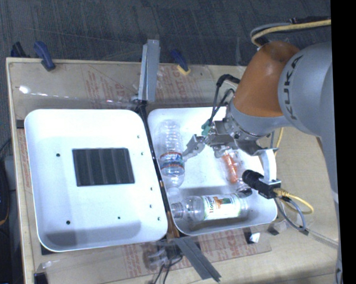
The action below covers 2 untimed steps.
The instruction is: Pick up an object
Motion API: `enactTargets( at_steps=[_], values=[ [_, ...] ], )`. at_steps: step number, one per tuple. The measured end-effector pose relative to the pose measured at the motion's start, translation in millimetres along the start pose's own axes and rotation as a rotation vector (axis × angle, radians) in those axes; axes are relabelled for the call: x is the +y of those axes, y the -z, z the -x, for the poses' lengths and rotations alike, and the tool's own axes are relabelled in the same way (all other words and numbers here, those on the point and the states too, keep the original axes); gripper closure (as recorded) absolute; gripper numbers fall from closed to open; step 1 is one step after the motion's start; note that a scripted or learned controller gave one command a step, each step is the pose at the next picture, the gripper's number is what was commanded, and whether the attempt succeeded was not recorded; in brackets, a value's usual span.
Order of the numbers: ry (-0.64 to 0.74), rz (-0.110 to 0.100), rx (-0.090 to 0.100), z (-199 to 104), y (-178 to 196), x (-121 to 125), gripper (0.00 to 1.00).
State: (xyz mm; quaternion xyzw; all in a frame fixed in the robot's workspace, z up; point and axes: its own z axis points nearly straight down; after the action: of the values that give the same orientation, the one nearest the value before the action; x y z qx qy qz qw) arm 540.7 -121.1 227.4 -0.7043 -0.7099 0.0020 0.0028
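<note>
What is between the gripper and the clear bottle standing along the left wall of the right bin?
Nothing visible. The gripper is right beside the clear bottle, with only bare right bin floor around them.

open floor in the left bin (50,173); two bottles (171,153) (213,207) and an orange item (230,167) crowd the right bin (189,117).
</note>
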Motion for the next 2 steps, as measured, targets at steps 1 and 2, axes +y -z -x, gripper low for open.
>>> enactTargets(
  at_steps=[1,2],
  values=[
    [0.139,0.004,-0.002,73,-22,23,0.00],
    [0.156,0.027,-0.008,18,-108,66,0.00]
  ],
)
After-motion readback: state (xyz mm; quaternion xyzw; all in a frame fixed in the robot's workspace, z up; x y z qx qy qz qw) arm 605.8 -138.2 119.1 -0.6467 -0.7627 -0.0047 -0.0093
